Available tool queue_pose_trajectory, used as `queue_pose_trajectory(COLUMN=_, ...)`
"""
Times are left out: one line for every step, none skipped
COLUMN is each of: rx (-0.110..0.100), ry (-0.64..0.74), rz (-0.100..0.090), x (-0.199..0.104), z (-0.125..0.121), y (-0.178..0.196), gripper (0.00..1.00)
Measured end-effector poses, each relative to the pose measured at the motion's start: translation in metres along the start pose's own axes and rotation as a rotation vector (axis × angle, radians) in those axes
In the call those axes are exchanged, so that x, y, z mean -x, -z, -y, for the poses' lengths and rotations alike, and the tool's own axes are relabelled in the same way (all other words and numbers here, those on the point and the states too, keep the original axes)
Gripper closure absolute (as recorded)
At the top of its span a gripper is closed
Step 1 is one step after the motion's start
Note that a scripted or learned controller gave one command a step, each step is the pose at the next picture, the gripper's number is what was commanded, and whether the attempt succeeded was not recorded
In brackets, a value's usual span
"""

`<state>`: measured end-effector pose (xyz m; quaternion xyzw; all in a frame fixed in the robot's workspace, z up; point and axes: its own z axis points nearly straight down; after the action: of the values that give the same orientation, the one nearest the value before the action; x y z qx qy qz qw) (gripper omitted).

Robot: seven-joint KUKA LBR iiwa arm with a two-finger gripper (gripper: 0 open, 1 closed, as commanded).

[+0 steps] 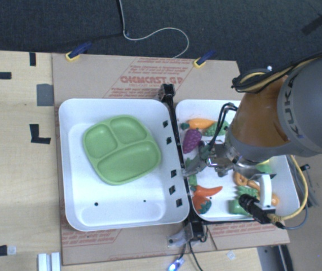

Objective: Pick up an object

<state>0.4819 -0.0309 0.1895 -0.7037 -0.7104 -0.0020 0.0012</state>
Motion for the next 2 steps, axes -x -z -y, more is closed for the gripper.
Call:
queue_pose_trajectory(rx=-0.007, ry=-0.007, rz=0.004, x=0.005, z=-0.001, y=0.004, gripper=1.00)
queue_pose_trajectory(rx=0.005, ry=-0.001, rz=0.003, x=-0.061, z=-0.003, y=0.102, gripper=1.00)
